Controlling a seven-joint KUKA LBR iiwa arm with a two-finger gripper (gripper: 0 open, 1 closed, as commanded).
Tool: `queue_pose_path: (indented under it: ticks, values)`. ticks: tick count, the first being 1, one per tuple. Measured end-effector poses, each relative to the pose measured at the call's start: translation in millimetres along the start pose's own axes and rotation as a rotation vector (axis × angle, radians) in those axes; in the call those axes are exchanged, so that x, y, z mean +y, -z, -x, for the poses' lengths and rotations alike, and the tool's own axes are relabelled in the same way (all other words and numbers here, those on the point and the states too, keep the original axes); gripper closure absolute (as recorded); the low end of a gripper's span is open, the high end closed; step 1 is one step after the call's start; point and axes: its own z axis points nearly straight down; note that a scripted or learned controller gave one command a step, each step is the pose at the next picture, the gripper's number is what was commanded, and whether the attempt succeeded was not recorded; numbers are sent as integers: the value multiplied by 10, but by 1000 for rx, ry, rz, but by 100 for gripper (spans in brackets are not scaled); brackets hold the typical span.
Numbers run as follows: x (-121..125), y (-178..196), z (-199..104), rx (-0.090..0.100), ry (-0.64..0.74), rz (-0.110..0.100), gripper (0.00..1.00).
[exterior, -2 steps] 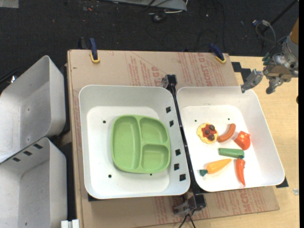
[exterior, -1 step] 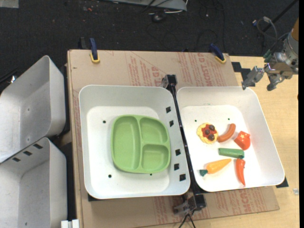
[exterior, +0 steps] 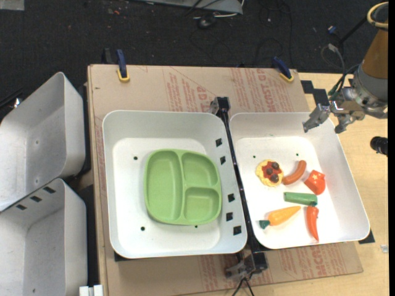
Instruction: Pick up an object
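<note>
In the right bin [exterior: 271, 128] lie several toy foods: a small pizza slice [exterior: 270, 172], a sausage [exterior: 294, 172], a red pepper piece [exterior: 315, 181], a green cucumber [exterior: 300, 197], an orange carrot [exterior: 282, 216] and a red chili [exterior: 313, 222]. My gripper [exterior: 327, 119] hangs over the bin's back right corner, above and apart from the food. Its two fingers stand spread with nothing between them.
The left bin [exterior: 117, 140] holds a green divided plate [exterior: 183, 187]. Two more white bins [exterior: 37, 134] lean off the bench at the far left. Blue-and-yellow clamps [exterior: 122, 66] grip the back edge of the board.
</note>
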Motion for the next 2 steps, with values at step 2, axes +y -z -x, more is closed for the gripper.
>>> queue_pose_path:
  ticks: [2]
  values:
    - [-20, -1109, -93, 1, 3, -1, 0]
